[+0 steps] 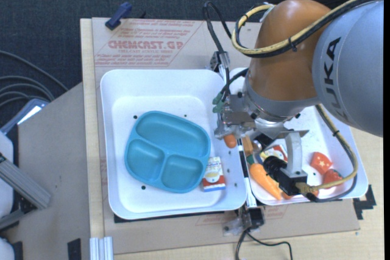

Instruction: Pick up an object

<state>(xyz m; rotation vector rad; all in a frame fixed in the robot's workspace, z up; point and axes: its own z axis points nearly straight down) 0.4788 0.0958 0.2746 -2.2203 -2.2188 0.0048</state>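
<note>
Two white bins on table; arm over their shared wall. Jaws [234, 131] hidden, can't tell state. Small orange piece [230, 141] sits just below, at the divider edge; a pinch may knock it off.

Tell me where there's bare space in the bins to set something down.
Left bin: free floor behind the blue tray, toward the far wall. The right bin is crowded by the arm, carrot and red pieces.

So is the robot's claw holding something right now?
Gripper: it cannot be told. It sits at the edge between the two bins, above a small orange thing, but the big wrist hides whether it grips it.
</note>
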